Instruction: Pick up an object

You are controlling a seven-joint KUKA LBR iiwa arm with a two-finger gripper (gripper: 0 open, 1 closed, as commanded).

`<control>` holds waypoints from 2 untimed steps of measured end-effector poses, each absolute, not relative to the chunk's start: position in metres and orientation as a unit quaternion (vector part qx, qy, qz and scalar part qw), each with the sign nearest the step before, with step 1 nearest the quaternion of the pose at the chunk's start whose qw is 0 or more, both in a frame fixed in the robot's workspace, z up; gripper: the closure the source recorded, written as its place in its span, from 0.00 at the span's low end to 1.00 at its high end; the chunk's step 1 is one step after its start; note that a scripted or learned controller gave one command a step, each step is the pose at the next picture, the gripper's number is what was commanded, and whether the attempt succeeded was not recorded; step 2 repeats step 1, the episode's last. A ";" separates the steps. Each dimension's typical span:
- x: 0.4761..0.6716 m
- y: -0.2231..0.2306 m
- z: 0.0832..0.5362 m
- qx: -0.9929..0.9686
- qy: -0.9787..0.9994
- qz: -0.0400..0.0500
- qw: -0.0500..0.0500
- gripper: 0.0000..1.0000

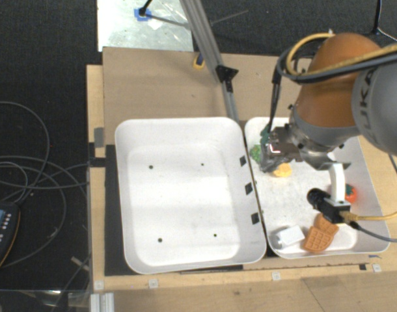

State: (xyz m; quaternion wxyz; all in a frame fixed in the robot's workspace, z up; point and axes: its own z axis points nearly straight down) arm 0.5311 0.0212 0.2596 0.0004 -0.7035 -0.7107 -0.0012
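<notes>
Looming closest to the lens, the arm [345, 77] hangs over the right bin [364, 168] with its gripper [271, 156] low at that bin's upper left corner.

Whether anything sits in the gripper cannot be told, since the wrist hides its tip. A yellow object [284, 170] lies just beside the gripper on its lower right, seemingly touching it, and a green object [256, 153] lies just to its left against the bin wall. So the likeliest target sits directly under or beside the tool. Well apart, toward the bin's near edge, rest a waffle-like toy [319, 234], a white block [289, 237] and a red-orange piece [350, 192]. The left bin [185, 194] lies alongside.
</notes>
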 end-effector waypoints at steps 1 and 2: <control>0.526 0.070 0.235 -0.704 -0.711 0.000 0.001 1.00; 0.526 0.070 0.235 -0.704 -0.711 0.000 0.001 1.00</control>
